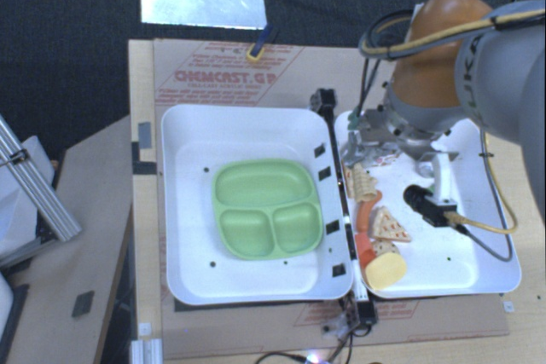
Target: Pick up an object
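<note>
My gripper (pixel 368 153) hangs low over the far left part of the right bin (pixel 482 264), under the arm's grey wrist and orange band. Just below it lies a tan ridged piece (pixel 363 183). Further toward the front are an orange stick-like piece (pixel 366 216), a pizza-slice toy (pixel 391 226), a small red piece (pixel 365 250) and a yellow rounded piece (pixel 386 270). All these lie along the bin's left side. Nothing can be seen held by the gripper.
The left bin (pixel 196 149) holds a green divided plate (pixel 266 207). A black divider with clips (pixel 334 183) runs between the bins. A black cylinder with a yellow cable (pixel 426 205) and a white bracket (pixel 442 175) hang over the right bin's middle.
</note>
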Motion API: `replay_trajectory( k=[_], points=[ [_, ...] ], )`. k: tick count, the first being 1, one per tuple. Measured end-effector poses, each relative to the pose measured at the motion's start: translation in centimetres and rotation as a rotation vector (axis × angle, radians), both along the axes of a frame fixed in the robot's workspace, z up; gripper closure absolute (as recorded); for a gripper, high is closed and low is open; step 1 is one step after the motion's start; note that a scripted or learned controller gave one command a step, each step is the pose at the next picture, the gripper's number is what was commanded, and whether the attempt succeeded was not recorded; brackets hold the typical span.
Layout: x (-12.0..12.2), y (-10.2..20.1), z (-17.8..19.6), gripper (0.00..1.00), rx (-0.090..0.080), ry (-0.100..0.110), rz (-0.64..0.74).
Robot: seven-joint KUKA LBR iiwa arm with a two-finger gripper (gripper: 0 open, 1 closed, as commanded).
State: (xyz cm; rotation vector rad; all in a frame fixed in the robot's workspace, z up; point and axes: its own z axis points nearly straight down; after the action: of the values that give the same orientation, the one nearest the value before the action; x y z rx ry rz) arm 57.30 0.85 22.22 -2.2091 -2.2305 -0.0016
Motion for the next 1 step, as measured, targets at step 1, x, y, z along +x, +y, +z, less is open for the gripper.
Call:
replay_trajectory(
  k=[1],
  points=[
    [-0.28, 3.07, 0.98, 1.00, -0.001, -0.003, -0.001]
  ],
)
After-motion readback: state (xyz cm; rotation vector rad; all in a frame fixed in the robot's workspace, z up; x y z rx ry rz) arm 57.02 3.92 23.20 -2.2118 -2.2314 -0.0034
